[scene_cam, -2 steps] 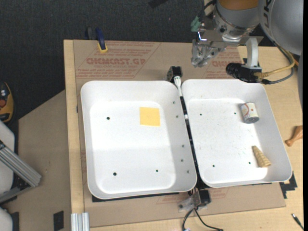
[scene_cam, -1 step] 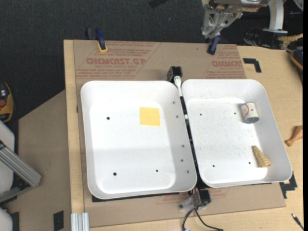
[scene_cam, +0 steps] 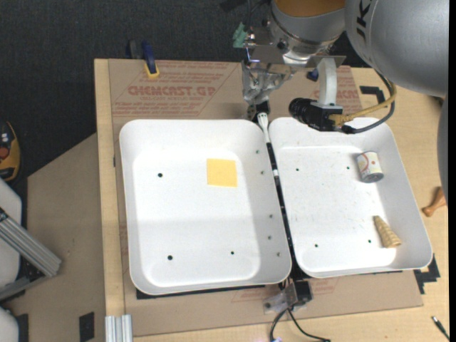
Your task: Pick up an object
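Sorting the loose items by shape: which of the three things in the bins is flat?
The yellow square, alone in the left bin. The small can and the ridged tan cone in the right bin are both rounded.

Two white bins [scene_cam: 135, 191] [scene_cam: 406, 212] with black dots, on brown board [scene_cam: 178, 84] printed in red. Left bin: yellow square [scene_cam: 221, 172]. Right bin: white-and-red cylinder [scene_cam: 370, 166], tan ridged cone [scene_cam: 387, 231]. Arm [scene_cam: 399, 20], upper right: grey with orange band.

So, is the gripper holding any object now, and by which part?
Nothing shows between the fingers of the gripper, which hangs above the bins' far edge.
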`<state>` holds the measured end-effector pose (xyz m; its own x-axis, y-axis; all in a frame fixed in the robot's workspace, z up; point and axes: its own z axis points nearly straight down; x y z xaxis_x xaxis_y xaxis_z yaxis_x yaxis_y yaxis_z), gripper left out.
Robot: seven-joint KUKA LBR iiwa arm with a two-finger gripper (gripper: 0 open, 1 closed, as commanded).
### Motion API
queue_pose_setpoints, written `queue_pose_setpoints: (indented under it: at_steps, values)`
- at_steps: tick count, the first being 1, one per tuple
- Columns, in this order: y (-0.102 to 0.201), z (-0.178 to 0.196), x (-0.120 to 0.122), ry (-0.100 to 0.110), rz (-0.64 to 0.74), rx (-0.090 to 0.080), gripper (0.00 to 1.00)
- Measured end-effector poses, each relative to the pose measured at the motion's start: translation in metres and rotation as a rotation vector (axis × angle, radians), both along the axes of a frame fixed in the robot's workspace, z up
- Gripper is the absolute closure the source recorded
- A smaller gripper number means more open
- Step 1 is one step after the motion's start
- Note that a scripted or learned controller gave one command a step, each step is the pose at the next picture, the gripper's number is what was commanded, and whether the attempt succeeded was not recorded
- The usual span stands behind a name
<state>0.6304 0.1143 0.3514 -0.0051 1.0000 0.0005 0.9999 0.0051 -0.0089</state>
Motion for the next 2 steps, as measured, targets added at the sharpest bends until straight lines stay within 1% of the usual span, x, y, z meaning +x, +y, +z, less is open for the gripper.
queue_pose_setpoints:
  at_steps: [1,2]
  values:
    - [0.067,-0.060,-0.039,0.000,0.001,0.000,1.00]
    - [0.099,0.133,-0.042,-0.027,0.000,0.007,1.00]
